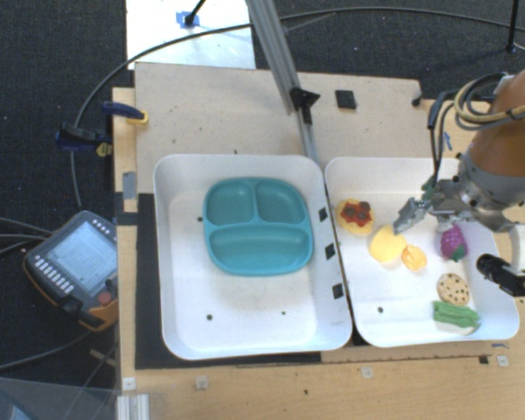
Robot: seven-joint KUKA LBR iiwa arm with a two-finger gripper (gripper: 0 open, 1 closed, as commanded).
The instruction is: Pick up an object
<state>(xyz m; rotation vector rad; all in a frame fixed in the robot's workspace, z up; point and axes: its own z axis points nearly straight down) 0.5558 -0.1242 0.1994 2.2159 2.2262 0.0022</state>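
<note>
Table (245,112) of pale board on dark carpet (44,42); teach pendant (74,269) at nine o'clock. Pincer (409,217), state indeterminable, above right bin (402,318) beside yellow toy (386,246).

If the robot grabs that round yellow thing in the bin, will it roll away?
It may well. The yellow thing looks rounded and smooth, so a nudge from the gripper could send it rolling across the flat right bin. It looks like a small plastic toy food, so probably light and stiff. The orange piece beside it might stop it.
</note>
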